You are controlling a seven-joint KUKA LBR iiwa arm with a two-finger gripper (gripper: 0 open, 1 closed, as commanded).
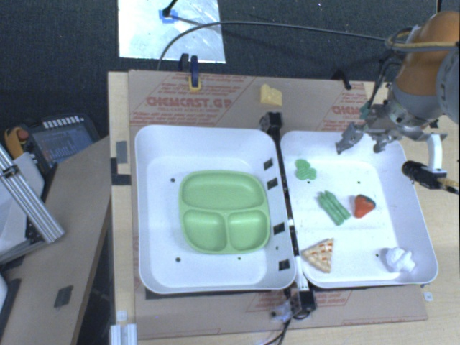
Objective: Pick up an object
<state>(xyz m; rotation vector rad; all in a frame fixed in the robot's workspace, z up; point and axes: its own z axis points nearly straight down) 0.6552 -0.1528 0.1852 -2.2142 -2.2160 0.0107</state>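
My gripper (361, 144) hangs over the far edge of the right bin (413, 214), open, with nothing between its fingers. Below it in that bin lie a small green leafy piece (305, 169), a bundle of green beans (333, 207), a red strawberry (364, 205), a pizza slice (319, 254) and a crumpled white object (397, 259). The leafy piece sits nearest the gripper, to its lower left. All of these rest on the bin floor, apart from each other.
The left bin (154, 192) bears a green divided plate (223, 211). A yellow block (271, 94) and a clamp (192, 70) sit on the cardboard behind the bins. A black device (61, 142) stands off to the left.
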